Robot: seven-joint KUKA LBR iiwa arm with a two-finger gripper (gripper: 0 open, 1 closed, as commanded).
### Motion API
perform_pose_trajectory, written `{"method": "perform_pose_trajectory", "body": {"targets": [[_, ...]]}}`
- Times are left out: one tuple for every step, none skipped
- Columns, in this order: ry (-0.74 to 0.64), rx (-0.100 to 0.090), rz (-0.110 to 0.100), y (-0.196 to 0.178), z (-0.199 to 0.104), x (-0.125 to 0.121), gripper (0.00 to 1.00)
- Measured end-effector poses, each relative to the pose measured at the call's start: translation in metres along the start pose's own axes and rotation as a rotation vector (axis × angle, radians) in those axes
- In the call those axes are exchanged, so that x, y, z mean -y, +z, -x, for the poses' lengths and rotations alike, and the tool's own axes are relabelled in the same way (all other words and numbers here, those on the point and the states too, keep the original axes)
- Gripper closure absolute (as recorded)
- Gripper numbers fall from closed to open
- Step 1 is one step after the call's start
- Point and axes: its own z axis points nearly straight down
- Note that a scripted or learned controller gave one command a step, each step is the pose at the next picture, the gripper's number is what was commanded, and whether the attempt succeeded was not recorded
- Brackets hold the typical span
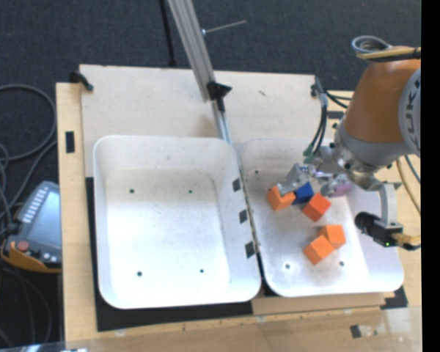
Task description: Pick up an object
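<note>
The right bin (374, 270) holds several small blocks. An orange block (280, 197) lies at its left side, with a blue block (304, 192) touching it on the right. A second orange block (316, 207) sits just below the blue one. Two more orange blocks (334, 235) (320, 251) lie close together nearer the front. A small purple piece (340, 190) peeks out under the wrist. My gripper (301, 177) hangs low, right above the blue block and the first orange block. Nothing shows held in it.
The left bin (169, 218) stands beside the right one, their rims meeting at a divider (246, 211). A slanted aluminium post (198, 50) rises from the back of the bench. Cables and a pendant (37, 226) lie on the floor to the left.
</note>
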Motion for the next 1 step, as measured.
{"method": "perform_pose_trajectory", "body": {"targets": [[-0.004, 0.000, -0.010, 0.1300, 0.0007, -0.0192, 0.00]]}}
